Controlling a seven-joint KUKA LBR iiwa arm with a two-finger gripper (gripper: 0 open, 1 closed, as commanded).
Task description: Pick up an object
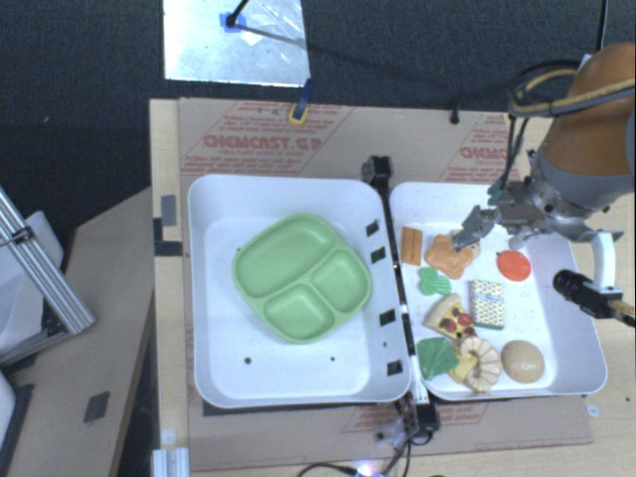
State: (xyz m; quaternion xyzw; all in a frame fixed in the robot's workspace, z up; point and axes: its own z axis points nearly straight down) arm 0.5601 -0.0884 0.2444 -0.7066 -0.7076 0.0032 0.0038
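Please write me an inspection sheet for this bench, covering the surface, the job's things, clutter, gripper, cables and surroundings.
Surface: two shallow white bins side by side, left bin and right bin, on a printed cardboard sheet.
Job's things: toy foods in the right bin, among them a pizza slice, a red disc, an orange chunk and a tan bun.
Clutter: a green divided plate lies in the left bin.
Gripper: the gripper hangs just above the orange chunk; whether it grips cannot be told.
Cables: a looped cable on the arm.
Surroundings: a shiny metal sheet behind the bench.
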